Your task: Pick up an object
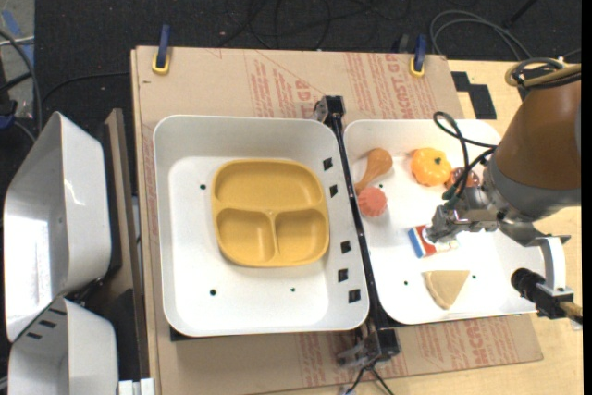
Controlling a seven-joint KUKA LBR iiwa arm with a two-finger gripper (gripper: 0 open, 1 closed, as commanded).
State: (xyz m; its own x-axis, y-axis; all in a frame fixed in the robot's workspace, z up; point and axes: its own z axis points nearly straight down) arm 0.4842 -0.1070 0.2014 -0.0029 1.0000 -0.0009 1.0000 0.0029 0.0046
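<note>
1. Two shallow white bins sat side by side on a cardboard-covered tabletop (277,74); left bin (176,227), right bin (490,305).
2. Left bin held a yellow divided tray (271,210) w/ three compartments, roughly centred.
3. Right bin held four items: tan drumstick-shaped toy (374,167) near the bin's upper left, pink ball (372,202) just below it & touching or nearly so, orange pumpkin-like toy (431,166) to the right of the drumstick, tan wedge (447,287) near the front edge.
4. A small red-white-blue packet (422,241) lay flat betw. the pink ball & the wedge, right beside the claw.
5. Arm (546,157) reached in from the right, over the right bin's right side.
6. Claw (448,227) sat low over the packet's right end, above the wedge & below the pumpkin toy. Finger spread: can't tell, dark parts blur together.
7. Nothing visibly gripped; every item lay on the bin floor.
</note>
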